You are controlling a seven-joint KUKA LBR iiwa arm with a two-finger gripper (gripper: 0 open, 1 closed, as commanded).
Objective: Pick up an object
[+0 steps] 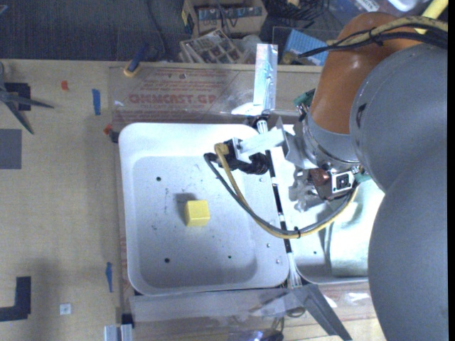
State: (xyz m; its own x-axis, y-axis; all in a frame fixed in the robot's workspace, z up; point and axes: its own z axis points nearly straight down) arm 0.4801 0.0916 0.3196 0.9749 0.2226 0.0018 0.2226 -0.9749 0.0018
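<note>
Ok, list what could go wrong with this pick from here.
1. The hand hangs over the right edge of the left bin, well to the right of the yellow block. Dropping straight down would likely strike the rim rather than reach the block.
2. The block is small and lies alone on the smooth bin floor, so a slightly off approach may just push it away.

Robotics lab/workshop: pale wooden table [57,190] with blue tape marks [96,101]; dark hand tool [18,104] at 10 o'clock; cluttered cardboard boxes [220,9], loose cables [158,9] at 12 o'clock.
</note>
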